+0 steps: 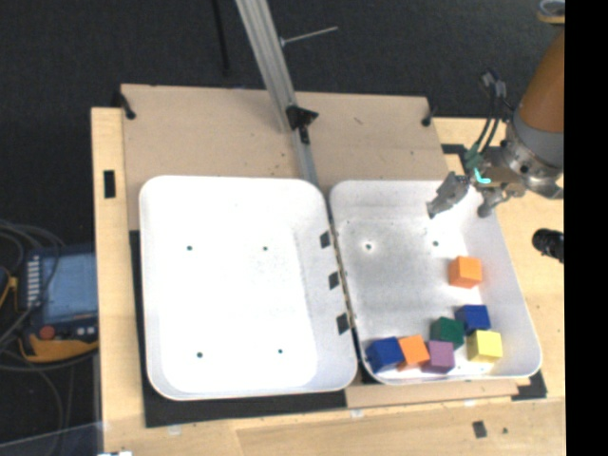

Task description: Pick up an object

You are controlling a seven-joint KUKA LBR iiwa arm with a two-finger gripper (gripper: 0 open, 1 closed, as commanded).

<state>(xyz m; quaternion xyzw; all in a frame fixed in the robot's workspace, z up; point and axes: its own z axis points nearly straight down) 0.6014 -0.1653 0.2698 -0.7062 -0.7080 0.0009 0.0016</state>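
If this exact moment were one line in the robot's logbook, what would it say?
gripper: open, holding nothing, above right bin's far right corner | nearest: orange block | other blocks: near edge | left bin: no arm

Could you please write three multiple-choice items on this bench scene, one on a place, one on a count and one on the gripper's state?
1. Where do the blocks lie?
A. In the left bin
B. In the right bin
C. On the bench outside both bins

2. How many orange blocks are there?
A. One
B. Two
C. Four

3. What is the gripper doing?
A. It is open, with nothing between its fingers
B. It is shut on the yellow block
C. It is shut on the green block

Answers:
1. B: every block sits in the right bin, most along its near edge.
2. B: one orange block sits alone and another orange block sits in the row.
3. A: the gripper is over the bin's far right corner with fingers spread and no block between them.
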